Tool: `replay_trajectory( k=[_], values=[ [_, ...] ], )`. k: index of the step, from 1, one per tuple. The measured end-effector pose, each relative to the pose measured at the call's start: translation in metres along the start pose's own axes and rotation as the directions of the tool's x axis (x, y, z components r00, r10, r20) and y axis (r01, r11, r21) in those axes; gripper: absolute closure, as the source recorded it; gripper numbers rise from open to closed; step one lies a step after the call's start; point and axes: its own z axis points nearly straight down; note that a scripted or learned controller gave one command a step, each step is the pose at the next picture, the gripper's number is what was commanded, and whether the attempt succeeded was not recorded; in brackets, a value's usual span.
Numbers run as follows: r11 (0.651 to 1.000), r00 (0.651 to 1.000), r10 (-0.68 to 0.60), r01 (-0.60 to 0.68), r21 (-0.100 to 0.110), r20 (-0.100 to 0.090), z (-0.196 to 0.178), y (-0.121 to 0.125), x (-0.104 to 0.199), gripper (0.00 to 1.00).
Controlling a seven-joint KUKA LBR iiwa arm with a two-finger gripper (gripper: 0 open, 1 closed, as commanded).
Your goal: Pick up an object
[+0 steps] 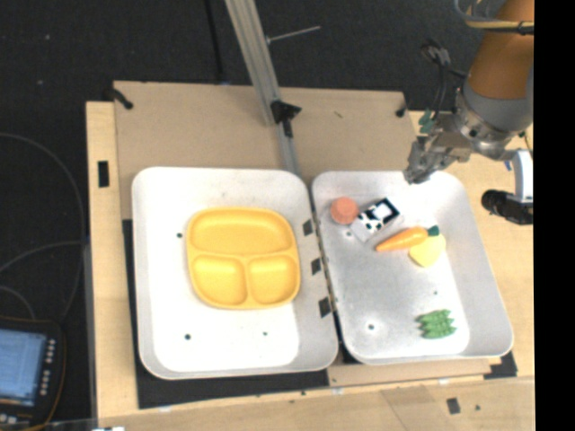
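Over right bin (476, 268) far edge: pincer (419, 174), seemingly empty.

From where I stand nothing can be read: the black-and-white block (376, 218) shows only blotches, and the lit screen (25, 369) at the corner is too blurred.

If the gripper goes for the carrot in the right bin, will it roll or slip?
The carrot looks smooth and tapered, so it may slip toward its thin end. It lies flat beside a yellow piece, which would probably check rolling that way. It looks like a light toy.
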Motion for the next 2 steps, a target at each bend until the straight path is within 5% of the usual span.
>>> replay_trajectory(
  k=[2],
  values=[
    [1.0,1.0,-0.002,0.002,-0.001,-0.002,-0.011,-0.019,0.107,1.0]
  ],
)
